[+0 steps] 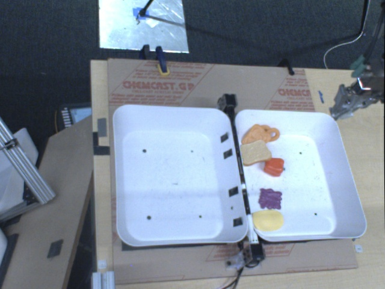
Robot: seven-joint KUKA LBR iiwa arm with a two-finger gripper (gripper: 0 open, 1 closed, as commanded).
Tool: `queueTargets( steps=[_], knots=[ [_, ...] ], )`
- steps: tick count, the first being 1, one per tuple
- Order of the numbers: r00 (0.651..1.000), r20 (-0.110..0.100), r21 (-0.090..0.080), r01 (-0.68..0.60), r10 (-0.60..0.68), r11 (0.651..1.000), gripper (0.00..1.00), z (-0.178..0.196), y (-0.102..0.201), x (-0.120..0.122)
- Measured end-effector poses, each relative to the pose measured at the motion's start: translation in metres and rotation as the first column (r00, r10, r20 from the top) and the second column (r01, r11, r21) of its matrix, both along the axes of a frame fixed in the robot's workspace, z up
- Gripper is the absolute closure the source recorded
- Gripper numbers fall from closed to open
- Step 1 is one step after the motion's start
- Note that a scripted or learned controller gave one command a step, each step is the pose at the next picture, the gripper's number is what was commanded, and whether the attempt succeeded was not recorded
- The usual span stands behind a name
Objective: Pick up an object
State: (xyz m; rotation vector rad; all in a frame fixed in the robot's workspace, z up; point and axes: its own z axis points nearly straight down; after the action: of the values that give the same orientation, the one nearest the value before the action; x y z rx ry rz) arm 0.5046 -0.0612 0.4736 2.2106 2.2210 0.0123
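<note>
The right bin (328, 161) holds several small things along its left side: an orange pretzel-shaped piece (261, 132), a tan slice of toast (255, 153), a red piece (274, 167), a purple cluster (270, 198) and a yellow lump (268, 220). My gripper (348, 104) hangs at the far right, above the bench just beyond the right bin's back right corner, well away from all these things.
The left bin (129, 161) lies beside the right one, with a black clip strip (234, 161) along the joint. A shiny metal sheet (143, 15) lies on the dark floor behind the bench. A cable (343, 44) loops at the upper right.
</note>
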Motion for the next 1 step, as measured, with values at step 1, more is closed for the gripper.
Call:
queueTargets(
  steps=[1],
  knots=[
    [1.000,-0.010,0.002,-0.011,0.011,1.000,1.00,-0.0320,0.1163,0.0026]
  ],
)
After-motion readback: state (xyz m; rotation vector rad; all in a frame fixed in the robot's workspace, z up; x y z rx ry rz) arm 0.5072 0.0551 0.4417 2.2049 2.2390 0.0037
